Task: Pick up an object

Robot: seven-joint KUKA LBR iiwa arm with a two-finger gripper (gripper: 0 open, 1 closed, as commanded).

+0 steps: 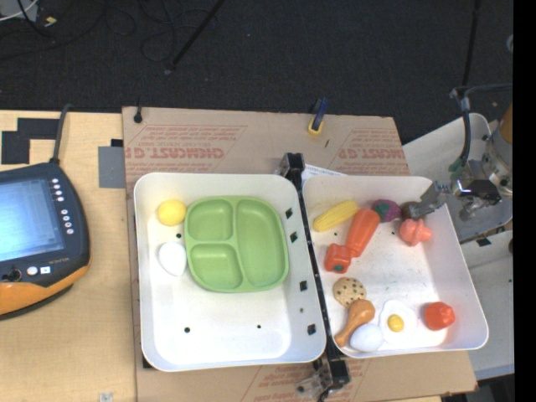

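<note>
The pink toy (414, 232) lies in the right bin (456, 258), near its far right corner. The jaws of the gripper (416, 211) sit right above it, at the top of the pink toy, and seem to touch it. I cannot tell if the jaws are wide or narrow, or if they hold the toy. A small purple toy (385, 209) lies just to the left of the jaws.

More toys are in the same bin. A yellow corn (335, 216) lies next to an orange carrot (353, 239). Nearer the front are a cookie (348, 291), a chicken leg (355, 316), a white egg (366, 337), a fried egg (397, 321) and a red tomato (438, 315).

The left bin (218, 333) holds a green plate (236, 244) with three parts. A yellow ball (171, 213) and a white egg shape (172, 259) lie just beside the plate, on its left.

Both bins sit on brown cardboard (251, 145) on the tabletop (59, 325). A tablet with an orange edge (38, 233) lies far to the left.
</note>
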